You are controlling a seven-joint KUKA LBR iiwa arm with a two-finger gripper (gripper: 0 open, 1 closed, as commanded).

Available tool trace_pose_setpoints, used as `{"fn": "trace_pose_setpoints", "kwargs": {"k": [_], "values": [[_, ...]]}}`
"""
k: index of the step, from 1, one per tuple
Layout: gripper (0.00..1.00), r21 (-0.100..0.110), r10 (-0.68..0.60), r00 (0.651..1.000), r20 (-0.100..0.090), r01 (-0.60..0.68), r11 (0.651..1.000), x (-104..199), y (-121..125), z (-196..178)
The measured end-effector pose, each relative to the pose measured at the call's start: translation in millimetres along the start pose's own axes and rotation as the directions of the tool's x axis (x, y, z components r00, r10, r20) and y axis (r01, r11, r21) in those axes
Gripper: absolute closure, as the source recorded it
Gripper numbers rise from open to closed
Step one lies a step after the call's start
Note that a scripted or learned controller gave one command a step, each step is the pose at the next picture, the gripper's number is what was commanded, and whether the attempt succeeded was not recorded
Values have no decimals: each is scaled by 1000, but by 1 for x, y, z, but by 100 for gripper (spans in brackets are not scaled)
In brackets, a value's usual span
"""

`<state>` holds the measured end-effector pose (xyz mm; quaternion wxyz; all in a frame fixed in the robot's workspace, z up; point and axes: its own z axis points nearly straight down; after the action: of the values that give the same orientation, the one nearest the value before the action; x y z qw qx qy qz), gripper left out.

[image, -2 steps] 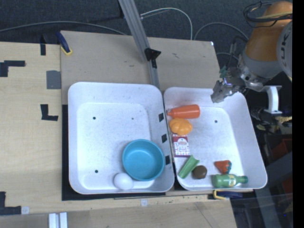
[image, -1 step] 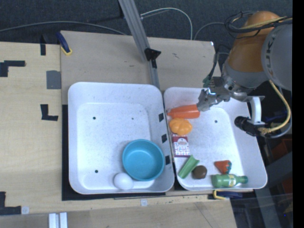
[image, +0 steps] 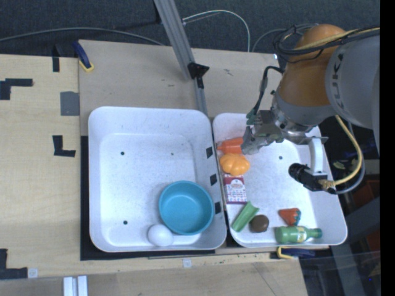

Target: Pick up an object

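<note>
The claw [image: 252,142] is lowered into the right bin [image: 330,217], just beside a carrot [image: 229,145] and an orange [image: 234,164]. A blue bowl [image: 186,207] is seen in the left bin [image: 123,125].

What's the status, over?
Tool low in right bin, at carrot. No grasp seen. Orange crowds it.

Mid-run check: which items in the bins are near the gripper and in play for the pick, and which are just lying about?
In play, right bin, near the gripper:
orange carrot piece
round orange fruit

Lying about:
red-and-white carton
green vegetable
brown round item
small red item
green bottle
blue bowl and white ball, left bin
</note>
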<state>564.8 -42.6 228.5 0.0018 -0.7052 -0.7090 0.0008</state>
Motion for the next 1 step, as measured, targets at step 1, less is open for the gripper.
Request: {"fn": "trace_pose_setpoints", "kwargs": {"k": [1], "values": [[100, -1, -2, 1000, -1, 2, 1000, 55, -16, -9]]}}
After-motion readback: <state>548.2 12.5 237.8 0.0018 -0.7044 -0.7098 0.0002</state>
